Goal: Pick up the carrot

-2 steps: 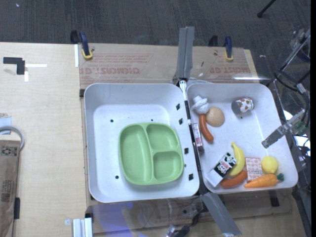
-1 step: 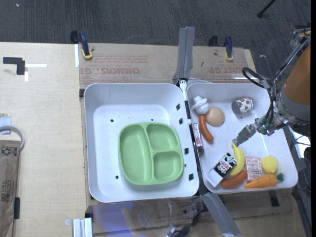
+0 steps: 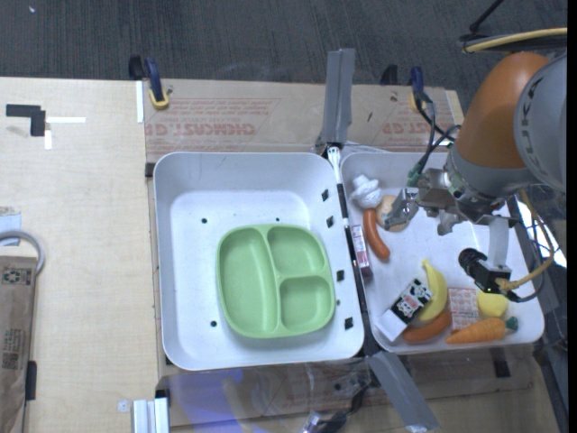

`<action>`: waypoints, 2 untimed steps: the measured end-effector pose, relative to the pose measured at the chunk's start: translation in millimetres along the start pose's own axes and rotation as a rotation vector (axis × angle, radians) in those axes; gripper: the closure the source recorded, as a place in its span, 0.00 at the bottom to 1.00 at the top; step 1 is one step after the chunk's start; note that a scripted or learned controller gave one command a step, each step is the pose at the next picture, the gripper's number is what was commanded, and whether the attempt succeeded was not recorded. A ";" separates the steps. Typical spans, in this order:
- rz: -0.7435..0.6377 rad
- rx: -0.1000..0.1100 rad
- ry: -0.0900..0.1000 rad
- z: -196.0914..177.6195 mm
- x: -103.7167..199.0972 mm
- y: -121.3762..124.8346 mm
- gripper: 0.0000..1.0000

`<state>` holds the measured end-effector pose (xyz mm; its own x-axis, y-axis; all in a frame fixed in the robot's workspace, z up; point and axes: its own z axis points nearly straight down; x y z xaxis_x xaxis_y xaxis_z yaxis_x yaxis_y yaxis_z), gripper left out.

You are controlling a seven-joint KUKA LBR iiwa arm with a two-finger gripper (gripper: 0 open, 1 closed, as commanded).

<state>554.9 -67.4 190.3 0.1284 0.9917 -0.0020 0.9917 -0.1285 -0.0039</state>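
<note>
Wooden bench, right bin's (image 3: 532, 327) near corner: we judge the tapered orange plastic carrot (image 3: 478, 332) light, stiff, slippery; grip mid-body. We cannot tell the gripper's (image 3: 407, 207) state.

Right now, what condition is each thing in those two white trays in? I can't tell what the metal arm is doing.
carrot: lying flat in the right bin's near corner, not gripped
banana: lying beside a black-and-white carton
hot dog: lying flat by the bin divider
green plate: upright in the left bin, compartments bare
gripper: hovering over the right bin's far end, away from the carrot
</note>
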 end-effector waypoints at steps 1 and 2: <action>0.054 -0.001 0.000 46.0 -66.5 38.1 0.00; -0.057 -0.002 0.001 95.9 -81.0 1.1 0.00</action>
